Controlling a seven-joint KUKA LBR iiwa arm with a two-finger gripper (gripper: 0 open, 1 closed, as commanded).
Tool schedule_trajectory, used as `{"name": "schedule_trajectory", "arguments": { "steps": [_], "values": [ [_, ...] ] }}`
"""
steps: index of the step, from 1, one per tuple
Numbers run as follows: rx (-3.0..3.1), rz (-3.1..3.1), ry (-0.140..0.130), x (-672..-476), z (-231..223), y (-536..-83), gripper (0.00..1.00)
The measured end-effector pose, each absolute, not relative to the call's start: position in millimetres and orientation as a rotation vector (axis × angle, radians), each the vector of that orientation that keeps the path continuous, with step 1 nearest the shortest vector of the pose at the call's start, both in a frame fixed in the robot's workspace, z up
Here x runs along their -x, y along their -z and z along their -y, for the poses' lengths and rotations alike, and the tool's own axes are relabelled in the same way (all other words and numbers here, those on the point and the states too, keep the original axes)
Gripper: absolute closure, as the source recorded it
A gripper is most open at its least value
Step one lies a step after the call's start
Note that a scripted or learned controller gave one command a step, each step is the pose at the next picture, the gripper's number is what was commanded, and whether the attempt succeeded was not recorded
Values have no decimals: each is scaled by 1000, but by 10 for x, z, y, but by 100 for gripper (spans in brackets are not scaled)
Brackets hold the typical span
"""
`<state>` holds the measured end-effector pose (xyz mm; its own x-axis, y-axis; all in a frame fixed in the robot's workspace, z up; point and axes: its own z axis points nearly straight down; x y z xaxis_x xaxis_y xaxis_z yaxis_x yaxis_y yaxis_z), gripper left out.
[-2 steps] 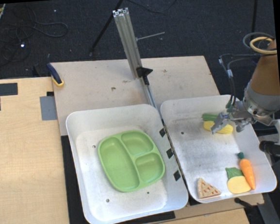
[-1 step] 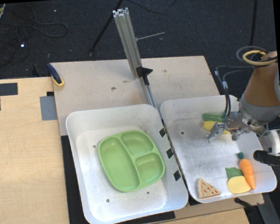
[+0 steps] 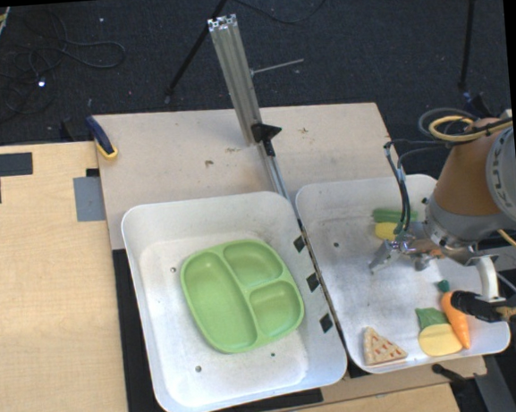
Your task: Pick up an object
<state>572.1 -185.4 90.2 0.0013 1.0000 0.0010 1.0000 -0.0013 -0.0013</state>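
- Gripper (image 3: 393, 253) of mine hangs low in the right bin (image 3: 354, 327) — fingers spread, grasping nothing.
- Nearest target — yellow-green corn piece (image 3: 386, 224), just beyond my fingertips, toward the bin's far wall.

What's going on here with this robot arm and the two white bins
A grey arm reaches in from the right over the right bin, its gripper low near a small yellow and green toy. Nothing shows between the jaws, so no pick yet. Closer to the front of that bin lie a pizza slice toy, a carrot and a yellow piece. The left bin holds a green divided plate.
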Motion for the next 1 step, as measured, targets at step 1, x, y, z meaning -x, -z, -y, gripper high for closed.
{"name": "schedule_trajectory", "arguments": {
  "steps": [1],
  "values": [
    [2224, 2220, 4, -5733, 1861, -1039, 100]
  ]
}}
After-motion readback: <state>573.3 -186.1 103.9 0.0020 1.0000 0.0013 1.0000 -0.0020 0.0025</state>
